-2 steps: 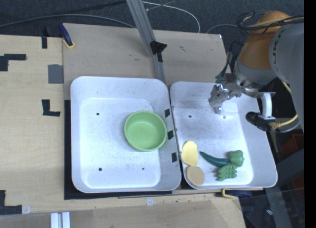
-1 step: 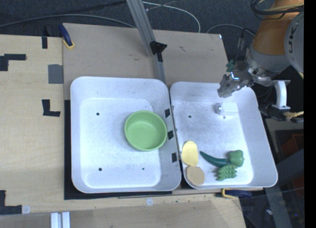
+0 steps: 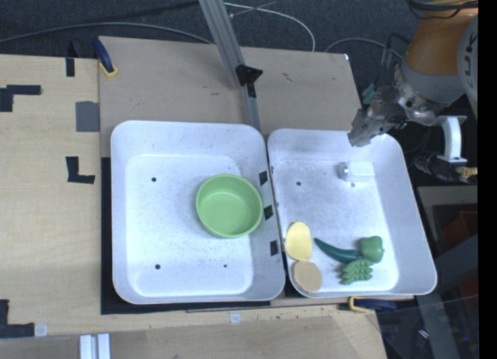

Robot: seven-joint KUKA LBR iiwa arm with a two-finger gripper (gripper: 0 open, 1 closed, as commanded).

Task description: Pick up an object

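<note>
Camera view from above: a cluster of small toy foods lies at the near end of the right bin (image 3: 388, 194), a yellow piece (image 3: 299, 241) touching a tan disc (image 3: 307, 276) against the bin's left wall, with a dark green pepper (image 3: 335, 250), a round green piece (image 3: 372, 248) and a bumpy green piece (image 3: 356, 271) just beside them. A small pale object (image 3: 351, 170) (too blurred to identify) sits alone near the bin's far end. The pincer (image 3: 363, 134) hangs over the far right corner of that bin, well apart from the foods and carrying nothing; whether its tips are apart or together cannot be told. A green bowl (image 3: 229, 206) stands upright in the left bin (image 3: 140, 194). Both bins rest on the tabletop (image 3: 171, 78).
</note>
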